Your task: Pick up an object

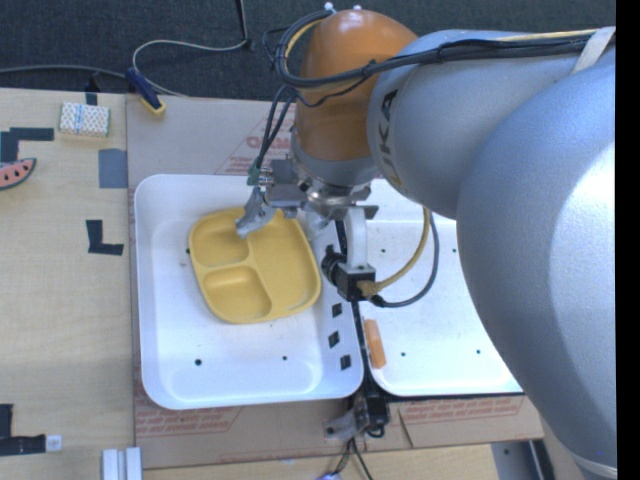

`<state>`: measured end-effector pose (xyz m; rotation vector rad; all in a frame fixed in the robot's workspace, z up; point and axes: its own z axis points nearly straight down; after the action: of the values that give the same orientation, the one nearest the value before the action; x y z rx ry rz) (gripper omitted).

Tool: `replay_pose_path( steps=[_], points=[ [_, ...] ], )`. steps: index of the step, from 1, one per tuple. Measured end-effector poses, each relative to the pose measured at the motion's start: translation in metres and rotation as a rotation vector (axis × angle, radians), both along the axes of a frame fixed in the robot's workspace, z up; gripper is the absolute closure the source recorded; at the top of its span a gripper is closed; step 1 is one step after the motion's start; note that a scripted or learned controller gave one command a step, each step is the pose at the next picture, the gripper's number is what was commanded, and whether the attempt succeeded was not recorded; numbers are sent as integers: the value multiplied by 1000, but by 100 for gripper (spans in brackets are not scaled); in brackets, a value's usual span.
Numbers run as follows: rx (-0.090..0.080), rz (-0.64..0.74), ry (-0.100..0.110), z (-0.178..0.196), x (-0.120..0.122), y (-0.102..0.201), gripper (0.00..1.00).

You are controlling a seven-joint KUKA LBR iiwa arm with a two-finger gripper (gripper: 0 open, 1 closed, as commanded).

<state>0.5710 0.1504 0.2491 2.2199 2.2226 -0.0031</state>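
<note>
Overhead, hand (pixel 262 211) at yellow divided plate (pixel 255 266), no legible writing

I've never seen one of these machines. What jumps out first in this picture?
The huge grey arm with its orange band fills the right side, reaching down over the left bin. Its gripper sits at the top edge of a yellow divided plate in that bin. A small orange piece lies in the right bin.

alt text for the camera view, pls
The grey-and-orange arm's gripper sits at the upper rim of a yellow divided plate lying in the left white bin. A small orange object lies in the right bin.
</note>
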Motion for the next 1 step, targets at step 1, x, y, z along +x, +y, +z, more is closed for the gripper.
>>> replay_pose_path(
  steps=[1],
  points=[
    [-1,0,5,-148,59,9,0]
  ],
)
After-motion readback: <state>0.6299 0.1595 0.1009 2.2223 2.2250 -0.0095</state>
